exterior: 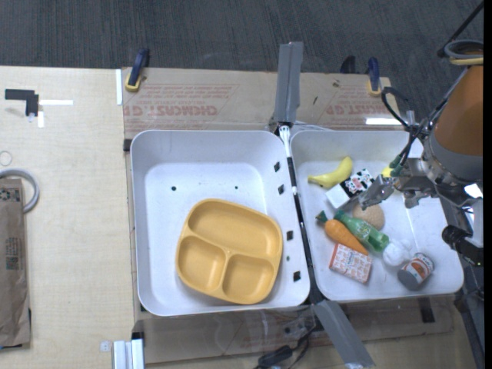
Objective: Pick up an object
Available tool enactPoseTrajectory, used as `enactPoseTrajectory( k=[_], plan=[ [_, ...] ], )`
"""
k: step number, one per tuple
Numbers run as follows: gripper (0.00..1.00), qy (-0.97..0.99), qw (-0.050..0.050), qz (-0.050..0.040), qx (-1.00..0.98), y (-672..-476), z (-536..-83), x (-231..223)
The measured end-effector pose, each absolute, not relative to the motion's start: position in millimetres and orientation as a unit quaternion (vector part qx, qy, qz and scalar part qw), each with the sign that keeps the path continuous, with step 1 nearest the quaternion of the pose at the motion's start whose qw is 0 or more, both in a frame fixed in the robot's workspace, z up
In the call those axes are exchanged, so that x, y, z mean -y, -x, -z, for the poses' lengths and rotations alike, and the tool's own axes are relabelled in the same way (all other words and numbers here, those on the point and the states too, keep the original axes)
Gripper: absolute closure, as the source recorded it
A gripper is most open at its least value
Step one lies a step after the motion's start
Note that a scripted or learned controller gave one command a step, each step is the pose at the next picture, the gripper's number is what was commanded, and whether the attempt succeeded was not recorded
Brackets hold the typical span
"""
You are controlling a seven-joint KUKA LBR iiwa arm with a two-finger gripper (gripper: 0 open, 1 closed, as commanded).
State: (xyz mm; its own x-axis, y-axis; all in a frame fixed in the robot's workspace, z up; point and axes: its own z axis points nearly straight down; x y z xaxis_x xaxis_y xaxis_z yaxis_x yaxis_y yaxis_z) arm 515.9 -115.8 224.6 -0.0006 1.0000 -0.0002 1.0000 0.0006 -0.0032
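Note:
The right bin (430, 141) holds a yellow banana (332, 174), a black-and-white cow-patterned item (358, 183), a green bottle (363, 231), an orange carrot (344, 237), a red-and-white packet (350, 263) and a small can (416, 270). My gripper (377, 193) hangs over the middle of this bin, just right of the cow-patterned item and above the green bottle. Its grey fingers point down and left. Nothing shows between them.
The left bin (154, 160) carries a yellow divided tray (229, 250). A grey divider post (289, 83) stands between the bins at the back. Cables (403, 121) trail from the arm over the right bin's far right corner. A brown bag (11, 260) lies at the far left.

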Motion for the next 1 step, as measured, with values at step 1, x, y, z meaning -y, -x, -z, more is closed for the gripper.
enactPoseTrajectory(
  k=[1],
  plan=[
    [0.0,0.768,-0.006,0.0037,0.641,-505.7,-107.8,122.4]
  ],
)
